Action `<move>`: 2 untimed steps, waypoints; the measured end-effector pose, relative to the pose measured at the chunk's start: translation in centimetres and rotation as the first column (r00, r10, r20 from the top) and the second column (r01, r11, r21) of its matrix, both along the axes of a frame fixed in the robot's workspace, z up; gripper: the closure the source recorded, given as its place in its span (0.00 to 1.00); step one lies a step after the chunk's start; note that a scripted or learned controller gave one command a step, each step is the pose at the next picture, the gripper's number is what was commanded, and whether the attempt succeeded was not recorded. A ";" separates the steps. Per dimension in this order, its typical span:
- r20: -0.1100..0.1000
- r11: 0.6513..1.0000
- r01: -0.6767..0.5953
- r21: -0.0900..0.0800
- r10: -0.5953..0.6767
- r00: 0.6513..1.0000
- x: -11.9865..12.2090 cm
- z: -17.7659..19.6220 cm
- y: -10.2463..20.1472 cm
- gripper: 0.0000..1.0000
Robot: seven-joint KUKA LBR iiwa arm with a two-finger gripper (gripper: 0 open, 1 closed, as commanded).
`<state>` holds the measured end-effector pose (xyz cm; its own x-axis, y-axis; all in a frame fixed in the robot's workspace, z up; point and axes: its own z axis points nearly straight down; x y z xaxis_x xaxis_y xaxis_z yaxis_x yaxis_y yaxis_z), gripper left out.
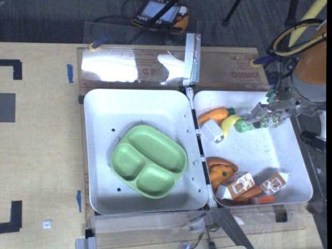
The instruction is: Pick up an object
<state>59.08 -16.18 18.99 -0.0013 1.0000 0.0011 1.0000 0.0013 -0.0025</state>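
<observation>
My gripper [259,119] hangs over the upper right part of the right bin [282,154], coming in from the right edge. A small green object [242,126] lies right at its tip, touching a yellow piece [230,123]; whether it is gripped is unclear. Just left of these lie an orange carrot [213,114] and a white block [211,132]. At the bin's front sit an orange toy [220,170], two orange-and-white cartons [241,184] [275,182] and a thin red piece [264,199].
The left bin [104,113] holds a green divided plate [149,161]. A metal divider [196,134] separates the two bins. Cables and the arm's base crowd the far right. A clear panel [135,66] stands behind the bins.
</observation>
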 end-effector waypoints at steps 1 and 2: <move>0.004 0.998 -0.060 -0.003 0.060 0.998 6.2 -2.4 -5.1 0.00; 0.001 0.969 -0.247 0.006 0.247 0.969 6.3 -9.5 -4.5 0.00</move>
